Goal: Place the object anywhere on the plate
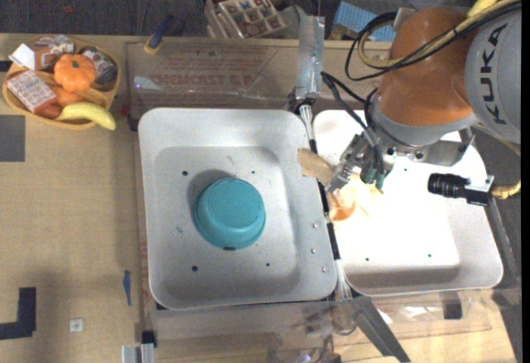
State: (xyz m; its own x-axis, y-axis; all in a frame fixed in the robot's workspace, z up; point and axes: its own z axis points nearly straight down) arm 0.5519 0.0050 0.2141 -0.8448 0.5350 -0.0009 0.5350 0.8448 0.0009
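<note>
The round teal plate (pixel 230 212) sits in the left white bin (pixel 166 146), well apart from the gripper (pixel 352 175) over the right white bin (pixel 464 262). A small orange-and-cream object (pixel 342 204) lies just below it by the dividing wall — whether the jaws are open or gripping cannot be told, glare blurring it. A loose hold risks dropping it short of the plate.

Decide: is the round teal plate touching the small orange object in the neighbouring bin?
Apart. The camera view shows the teal plate mid-left bin, the orange object across the bins' rims.
</note>
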